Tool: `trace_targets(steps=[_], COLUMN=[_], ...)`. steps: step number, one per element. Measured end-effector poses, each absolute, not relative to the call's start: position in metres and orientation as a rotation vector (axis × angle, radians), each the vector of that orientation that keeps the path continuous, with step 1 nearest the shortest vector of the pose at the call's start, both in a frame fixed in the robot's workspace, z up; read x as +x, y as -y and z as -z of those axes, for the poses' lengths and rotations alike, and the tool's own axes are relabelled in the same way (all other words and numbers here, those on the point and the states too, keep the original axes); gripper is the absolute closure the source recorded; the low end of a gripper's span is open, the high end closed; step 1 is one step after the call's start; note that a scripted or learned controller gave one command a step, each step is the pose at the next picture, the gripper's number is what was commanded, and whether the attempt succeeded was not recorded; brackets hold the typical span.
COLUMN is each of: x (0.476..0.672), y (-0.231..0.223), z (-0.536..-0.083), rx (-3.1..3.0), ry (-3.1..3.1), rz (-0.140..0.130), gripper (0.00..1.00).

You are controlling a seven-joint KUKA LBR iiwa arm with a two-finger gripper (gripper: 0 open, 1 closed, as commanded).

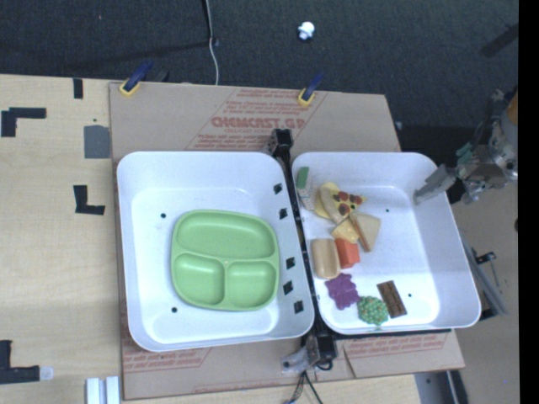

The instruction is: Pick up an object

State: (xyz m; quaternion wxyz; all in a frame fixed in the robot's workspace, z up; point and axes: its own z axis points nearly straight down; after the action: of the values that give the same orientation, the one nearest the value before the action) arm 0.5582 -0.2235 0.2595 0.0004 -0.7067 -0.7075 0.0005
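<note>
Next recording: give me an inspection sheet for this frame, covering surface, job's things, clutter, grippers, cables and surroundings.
Surface: cardboard sheet on the bench, held by two clamps.
Job's things: right bin holds small toy foods, among them a purple piece, a green piece and a brown bar.
Clutter: green divided plate in left bin.
Grippers: gripper at the right bin's right rim, jaws unclear.
Cables: one cable at the top.
Surroundings: dark floor.

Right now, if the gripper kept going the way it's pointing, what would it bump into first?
The gripper points leftward over the right bin. Probably the yellow wedge-shaped toy first, though its height above the bin is unclear.
</note>
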Motion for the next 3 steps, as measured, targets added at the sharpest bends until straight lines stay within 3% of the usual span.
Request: trace_targets(steps=[1,2,3], x=[0.563,0.565,0.553], y=[0.134,0.103,0.109], z=[-0.144,-0.089,-0.092], rx=[-2.206,-2.234,-2.233], ry=[2.222,2.235,2.238], rz=[-0.005,0.006,0.021], gripper=[0.00,0.00,0.00])
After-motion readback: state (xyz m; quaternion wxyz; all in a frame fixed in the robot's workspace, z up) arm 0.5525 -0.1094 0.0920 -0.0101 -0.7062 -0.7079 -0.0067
